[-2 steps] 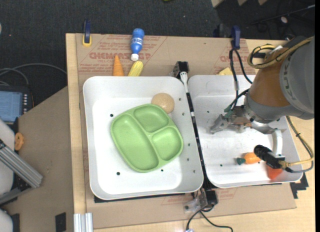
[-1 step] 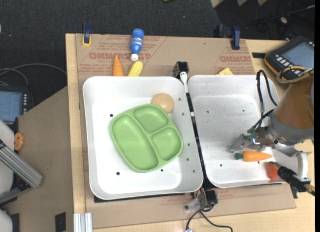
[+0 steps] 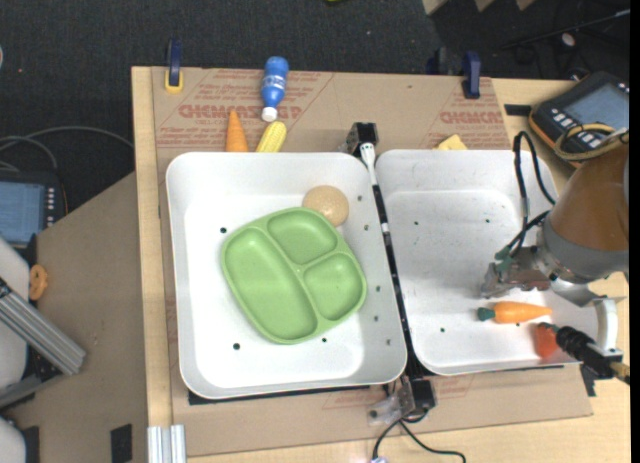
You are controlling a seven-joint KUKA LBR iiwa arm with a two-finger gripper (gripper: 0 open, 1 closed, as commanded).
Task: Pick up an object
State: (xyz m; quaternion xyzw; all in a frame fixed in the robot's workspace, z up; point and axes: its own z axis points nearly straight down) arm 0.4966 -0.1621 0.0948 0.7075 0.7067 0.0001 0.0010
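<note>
An orange toy carrot (image 3: 516,312) with a green tip lies in the right bin (image 3: 450,251) near its front right corner. A small red-orange piece (image 3: 545,340) lies just in front of it by the bin's rim. My gripper (image 3: 512,277) hangs right behind the carrot, low over the bin floor, at the end of the grey and orange arm (image 3: 590,226). In the left bin (image 3: 200,251) a green three-part plate (image 3: 292,273) lies flat, and a tan round object (image 3: 327,204) rests at its far edge.
On the cardboard behind the left bin lie a blue and white bottle (image 3: 273,86), an orange toy carrot (image 3: 235,133) and a yellow corn piece (image 3: 271,137). A yellow handheld device (image 3: 585,119) sits at the far right. Clamps hold the board's back edge.
</note>
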